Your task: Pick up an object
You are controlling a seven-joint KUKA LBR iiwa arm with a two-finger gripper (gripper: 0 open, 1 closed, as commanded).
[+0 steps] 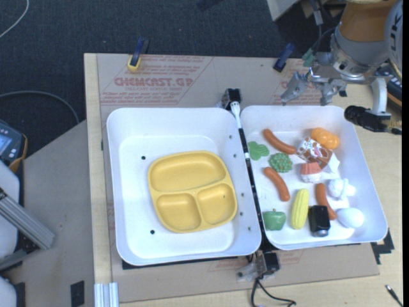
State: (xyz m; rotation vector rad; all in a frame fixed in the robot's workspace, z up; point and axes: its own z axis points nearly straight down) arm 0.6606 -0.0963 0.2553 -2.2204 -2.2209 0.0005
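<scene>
The gripper [311, 89] hangs over the counter [192, 82] just behind the back rim of the right bin [370, 190], at the end of the grey arm [367, 18] with its orange band. Its two metal fingers [294, 89] point down and stand visibly apart, with bare cardboard showing in the gap, so the jaws are open and hold nothing.

All the small things lie in the right bin. Taking the corn cob [299, 208] near the front as the landmark: a green pepper [274, 219] sits just to its left, and a black block [319, 220] just to its right. A white egg [349, 217] lies further right of the block. A sausage [277, 183] lies slantwise just behind and left of the corn. A green broccoli piece [280, 163] sits behind that, with a green leaf shape [257, 150] to its left near the bin's inner wall. A second sausage [280, 142] lies well behind the corn. An orange piece [324, 137] rests near the back right, touching a red and white packet [311, 151]. A white lump [337, 188] lies right of the corn, beside a third reddish sausage [321, 197].

The left bin [128, 171] holds a yellow divided tray [190, 189], well left of the corn.
</scene>
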